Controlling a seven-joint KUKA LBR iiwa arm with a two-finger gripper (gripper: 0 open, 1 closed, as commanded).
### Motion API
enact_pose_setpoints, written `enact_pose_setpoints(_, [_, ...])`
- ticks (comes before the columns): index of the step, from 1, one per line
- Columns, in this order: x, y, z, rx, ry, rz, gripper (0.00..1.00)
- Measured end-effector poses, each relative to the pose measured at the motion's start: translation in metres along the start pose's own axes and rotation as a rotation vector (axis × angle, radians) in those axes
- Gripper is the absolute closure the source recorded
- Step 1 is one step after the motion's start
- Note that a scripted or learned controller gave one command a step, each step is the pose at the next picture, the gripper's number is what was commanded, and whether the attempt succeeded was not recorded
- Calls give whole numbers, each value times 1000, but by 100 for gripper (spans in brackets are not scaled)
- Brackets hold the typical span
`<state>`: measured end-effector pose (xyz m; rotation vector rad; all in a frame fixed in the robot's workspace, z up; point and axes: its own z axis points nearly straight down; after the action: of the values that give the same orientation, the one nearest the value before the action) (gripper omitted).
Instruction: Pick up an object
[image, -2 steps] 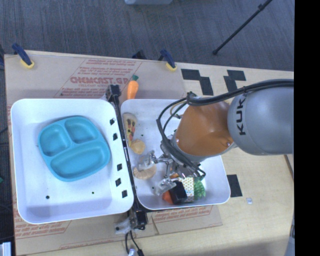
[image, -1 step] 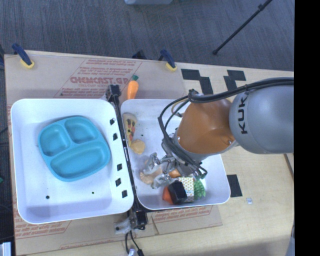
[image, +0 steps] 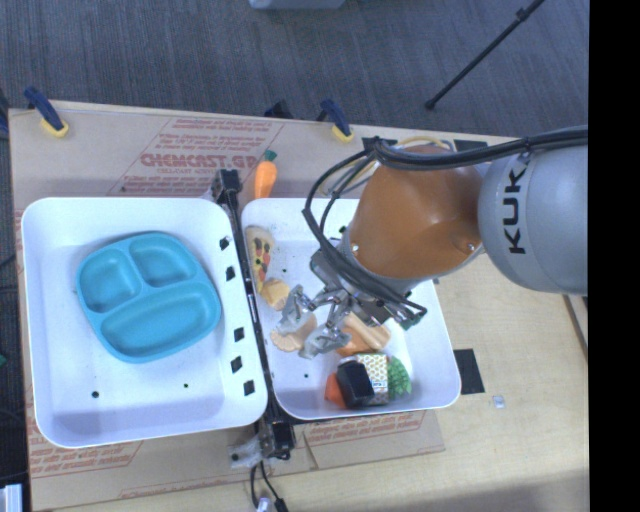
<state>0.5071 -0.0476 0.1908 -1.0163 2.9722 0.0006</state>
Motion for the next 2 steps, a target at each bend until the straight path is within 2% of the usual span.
enact_pose_setpoints(1, [0, 0, 0, -1, 1, 0, 0])
enact_pose_setpoints(2, [9, -59, 101, -2, 2, -42, 0])
